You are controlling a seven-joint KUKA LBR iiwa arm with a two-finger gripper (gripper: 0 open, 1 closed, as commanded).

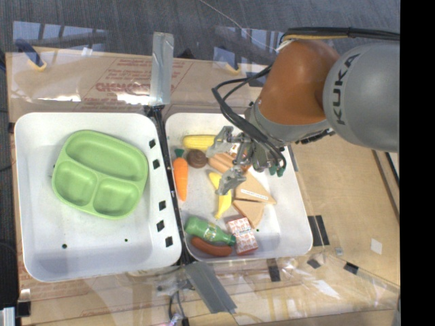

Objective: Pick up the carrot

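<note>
Orange carrot (181, 177) lies lengthwise against the left wall of the right bin (293, 209), green top pointing toward the top of the frame, just below the left end of a corn cob (198, 142). Nothing rests on it. Gripper (232, 160) hangs over the centre of the same bin, to the right of the carrot and apart from it, above a sausage (221, 161) and a yellow banana piece (222, 202); fingers spread, nothing between them. Lower in the bin: green bottle (209, 231), red sausage (212, 248), small red box (242, 231), sandwich wedges (253, 195). Left bin (41, 250) holds a green divided plate (100, 174).
</note>
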